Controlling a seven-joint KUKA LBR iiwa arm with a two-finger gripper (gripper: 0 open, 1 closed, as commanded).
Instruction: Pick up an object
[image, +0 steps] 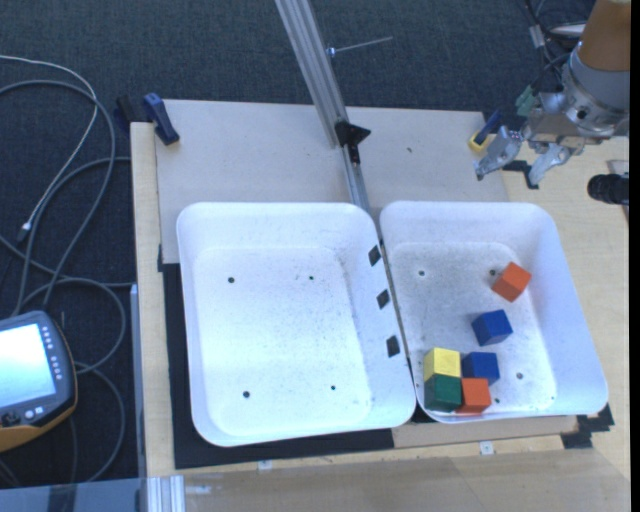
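In the camera view, the hand (513, 160) sits in the upper right of the frame, above the bare counter (250, 150) just beyond the top rim of the right bin (560, 260). Its two fingers are spread apart, with nothing between them, and they point down toward the counter rather than into either bin. The things to choose from all lie in the right bin: an orange block (511, 281) alone near the bin's upper right, a blue block (491, 326) below it toward the middle, and a tight cluster at the bin's lower edge, where a yellow block (442, 362) sits over a green block (443, 391), with a second blue block (481, 364) and a small orange-red block (475, 394) touching beside them. The left bin (200, 300), in the middle of the frame, holds none of them. Judging from this, the pick is at its opening step: the approach has not begun, and no block is chosen by position. The next move calls for carrying the hand down the frame over the right bin, then lowering with the fingers either side of one block. The lone orange block, nearest and with free space all round it, looks the easier target; the packed cluster leaves little room for fingers.
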